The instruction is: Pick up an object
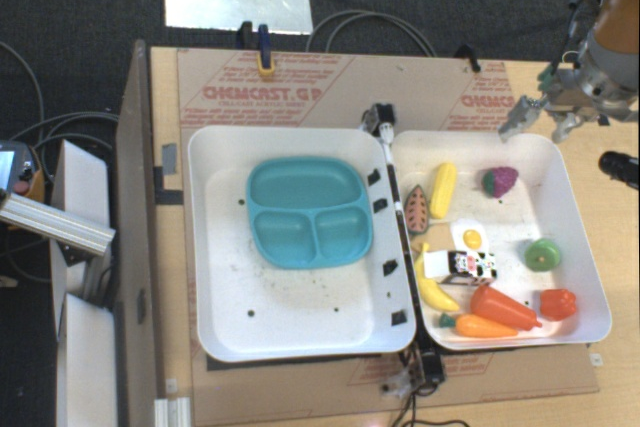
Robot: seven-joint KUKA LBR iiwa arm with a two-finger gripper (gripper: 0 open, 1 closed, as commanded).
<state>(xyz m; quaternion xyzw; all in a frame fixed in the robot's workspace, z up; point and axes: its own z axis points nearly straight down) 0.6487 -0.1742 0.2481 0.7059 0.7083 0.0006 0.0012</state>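
Seen from above the desk (165, 245), two shallow white bins sit side by side. Nearest the camera, along the front edge of the right bin (575, 205), lie an orange carrot (480, 325), a second, larger red-orange carrot (505, 307) touching it, and a red pepper (558, 303) in the bin's front right corner. A banana (435, 292) lies by the bin's left wall, just behind the carrots, and a small black-and-white carton (460, 264) rests against it. Behind the carton is a fried egg (471, 239), and a green round fruit (542, 254) sits near the right wall. Further back, a watermelon slice (417, 210) lies by the left wall, with a yellow corn cob (442, 190) just beside it. A purple bunch of grapes (500, 180) sits toward the bin's back edge, apart from the rest.

In the left bin (215, 245), a teal divided plate (308, 213) lies flat near the middle.

Farthest back, my end effector (545, 118) hangs over the desk at the right bin's back right corner, above the rim, fingers spread apart with nothing between them. All the objects lie in the bins, well apart from me; the grapes are the closest
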